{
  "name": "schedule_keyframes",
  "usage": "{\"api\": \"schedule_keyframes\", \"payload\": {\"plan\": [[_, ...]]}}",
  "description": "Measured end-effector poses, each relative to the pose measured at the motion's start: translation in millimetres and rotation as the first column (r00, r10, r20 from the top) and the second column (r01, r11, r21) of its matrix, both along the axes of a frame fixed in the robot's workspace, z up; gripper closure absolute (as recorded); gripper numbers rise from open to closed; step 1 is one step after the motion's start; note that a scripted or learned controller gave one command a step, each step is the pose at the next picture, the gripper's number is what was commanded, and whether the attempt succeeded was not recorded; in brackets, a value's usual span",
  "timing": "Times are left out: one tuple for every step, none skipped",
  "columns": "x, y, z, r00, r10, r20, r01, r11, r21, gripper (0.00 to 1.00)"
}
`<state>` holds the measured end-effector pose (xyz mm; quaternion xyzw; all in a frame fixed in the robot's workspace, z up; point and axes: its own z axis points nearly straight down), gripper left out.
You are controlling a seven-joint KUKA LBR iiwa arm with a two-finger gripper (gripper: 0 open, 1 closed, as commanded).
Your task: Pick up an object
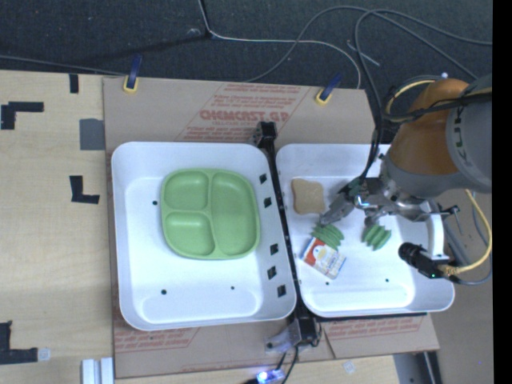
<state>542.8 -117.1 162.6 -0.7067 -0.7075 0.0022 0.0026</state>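
I work with 1 arm here, and its gripper (346,200) sits low inside the right bin (404,298), reaching in from the right side. From this slanted view I cannot tell the state of the end effector, because the dark metal parts overlap each other.

In the right bin I see 4 small things. The tan piece (307,195) lies just to the left of the gripper tip, near the divider between the 2 bins. The leafy green toy (328,235) lies just below the tip, and the small red and white packet (323,258) touches it on the lower side. A second green piece (376,235) lies below the wrist, to the right of the tip.

I judge the leafy green toy as the nearest target: it is directly under and slightly toward the camera from the tip. Its long axis seems to run diagonally, but the toy is too small for me to be sure.

The left bin (128,238) holds a green divided plate (211,214), well apart from the arm.
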Motion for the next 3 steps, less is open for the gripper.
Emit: {"api": "schedule_keyframes", "payload": {"plan": [[-6.4, 10.1, -52.3, 1.000, 0.000, -0.001, 0.000, 1.000, 0.001, 0.00], [-6.4, 10.4, -78.5, 1.000, 0.000, 0.006, 0.000, 1.000, -0.002, 0.00], [-5.9, 10.1, -67.2, 1.000, 0.000, 0.008, 0.000, 1.000, -0.003, 1.00]]}}
